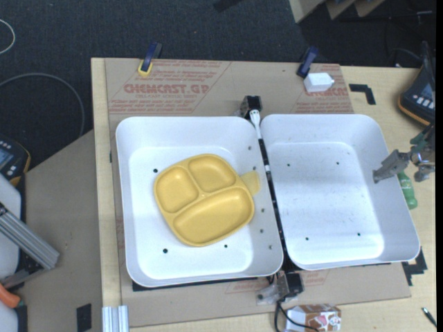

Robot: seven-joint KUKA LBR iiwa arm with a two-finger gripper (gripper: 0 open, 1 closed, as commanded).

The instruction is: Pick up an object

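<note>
We're looking down on the bench, and nearest to us the left bin (pixel 131 185) carries the one thing worth picking: a yellow divided plate (pixel 204 198), three compartments, lying flat and slightly turned on the bin floor, closer to the bin's right wall than its left. It reads to us as moulded plastic, so light and stiff, not fragile, but smooth and probably slippery under metal fingers. Lying flat like that, it offers little to pinch from above; we judge the raised rim the best bet, or one of the ridges between compartments, since the broad bowls give nothing to close on. There's a small tab (pixel 250 181) poking toward the bin's right wall, which could also serve, though it sits tight against the wall. Across that wall, the right bin (pixel 374 137) holds nothing we can make out. Further right, past that bin's far edge, the gripper (pixel 398 163) hangs over the rim beside something green (pixel 408 191); we can't tell whether its pincer is apart or together. It is well apart from the plate, so a long traverse remains.
</note>
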